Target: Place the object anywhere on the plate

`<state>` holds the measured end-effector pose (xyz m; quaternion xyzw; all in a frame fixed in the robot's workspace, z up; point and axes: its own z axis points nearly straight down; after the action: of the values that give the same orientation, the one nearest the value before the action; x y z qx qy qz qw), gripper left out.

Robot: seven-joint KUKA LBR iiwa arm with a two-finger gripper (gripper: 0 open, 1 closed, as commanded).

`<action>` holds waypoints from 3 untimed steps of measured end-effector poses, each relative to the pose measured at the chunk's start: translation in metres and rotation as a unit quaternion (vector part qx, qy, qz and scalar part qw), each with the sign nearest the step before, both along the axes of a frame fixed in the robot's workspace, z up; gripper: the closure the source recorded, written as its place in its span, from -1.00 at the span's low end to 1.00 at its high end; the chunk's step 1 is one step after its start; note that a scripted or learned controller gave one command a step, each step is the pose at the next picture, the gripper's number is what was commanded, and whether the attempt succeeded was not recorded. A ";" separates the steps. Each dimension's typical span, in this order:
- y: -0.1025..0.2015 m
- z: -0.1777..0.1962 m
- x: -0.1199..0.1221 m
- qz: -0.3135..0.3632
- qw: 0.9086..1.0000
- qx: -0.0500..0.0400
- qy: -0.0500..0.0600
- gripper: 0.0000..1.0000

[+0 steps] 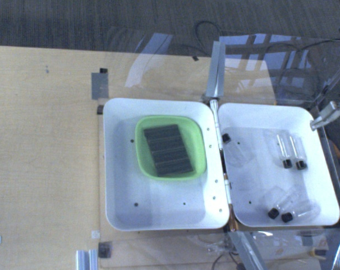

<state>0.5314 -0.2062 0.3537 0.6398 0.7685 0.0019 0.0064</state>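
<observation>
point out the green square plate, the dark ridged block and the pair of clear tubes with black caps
green square plate (142, 151), camera view, left rim
dark ridged block (168, 151), camera view, top face
pair of clear tubes with black caps (289, 146), camera view, tube bodies

Pale wooden bench, two shallow white bins side by side, left bin, right bin
</observation>
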 end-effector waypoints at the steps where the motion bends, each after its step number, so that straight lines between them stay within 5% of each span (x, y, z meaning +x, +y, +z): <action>1: 0.000 0.043 -0.043 -0.011 1.000 0.000 0.000 -1.00; 2: 0.000 0.045 -0.043 0.123 0.992 -0.001 0.002 -1.00; 3: 0.000 0.025 -0.042 0.268 0.963 -0.003 0.001 -1.00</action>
<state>0.4893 -0.2059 0.3783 0.4105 0.9118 0.0006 0.0066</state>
